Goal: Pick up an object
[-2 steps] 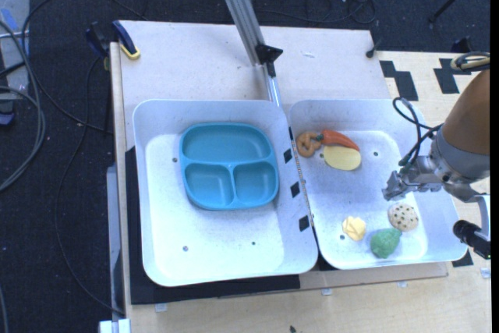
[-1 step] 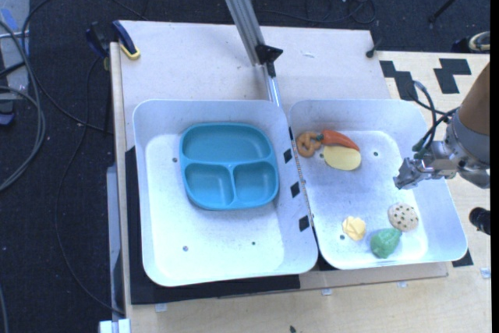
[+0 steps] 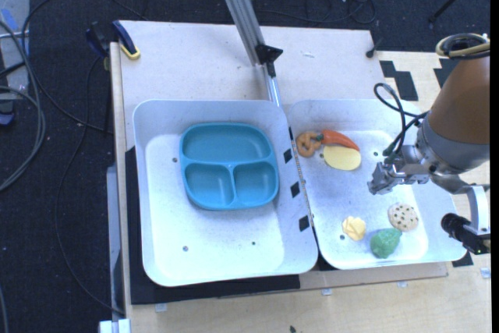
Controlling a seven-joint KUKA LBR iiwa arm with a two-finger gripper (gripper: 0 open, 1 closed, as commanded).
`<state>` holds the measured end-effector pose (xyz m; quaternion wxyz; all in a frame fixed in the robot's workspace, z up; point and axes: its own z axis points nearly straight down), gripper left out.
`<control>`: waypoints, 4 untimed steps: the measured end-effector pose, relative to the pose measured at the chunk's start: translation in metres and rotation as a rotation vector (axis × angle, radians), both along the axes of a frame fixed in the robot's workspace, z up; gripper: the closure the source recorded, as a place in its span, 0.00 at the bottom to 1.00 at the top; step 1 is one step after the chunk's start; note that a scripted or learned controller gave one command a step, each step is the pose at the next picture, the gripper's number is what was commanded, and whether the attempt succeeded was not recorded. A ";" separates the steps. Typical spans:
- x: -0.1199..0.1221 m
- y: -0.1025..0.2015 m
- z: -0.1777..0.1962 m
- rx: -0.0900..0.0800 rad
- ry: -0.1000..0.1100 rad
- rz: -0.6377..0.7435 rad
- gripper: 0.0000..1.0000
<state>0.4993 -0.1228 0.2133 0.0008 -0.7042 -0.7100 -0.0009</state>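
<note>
The tool [image 3: 380,182] hangs over the right bin [image 3: 312,230], near that bin's middle, at the end of the grey arm [image 3: 460,121] that comes in from the right; whether it is wide or narrow cannot be told from this slant, and nothing can be seen in its grip. Just left of the tool and a little farther from the camera lies a yellow oval piece [image 3: 342,159], and beyond that an orange carrot [image 3: 340,139] touches it, with a small pretzel [image 3: 309,143] at the carrot's left end. Toward the camera from the tool, close on its right, sits a cookie [image 3: 403,217]; below that is a green lump [image 3: 385,242], and just left of the lump a small pale yellow piece [image 3: 354,228]. All six things lie apart from the tool on the bin floor. Well to the tool's left, in the left bin [image 3: 156,246], rests a blue tray [image 3: 229,165] with three compartments. Both bins sit side by side on the table [image 3: 195,58], and a metal pole [image 3: 238,0] slants up from between the bins' far edges
</note>
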 end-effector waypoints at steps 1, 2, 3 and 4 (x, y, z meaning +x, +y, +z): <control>0.000 0.052 -0.007 0.000 0.001 -0.001 1.00; -0.005 0.099 -0.005 0.000 0.001 -0.001 1.00; -0.002 0.163 0.004 0.000 0.000 0.001 1.00; 0.006 0.218 0.002 -0.001 0.000 0.000 1.00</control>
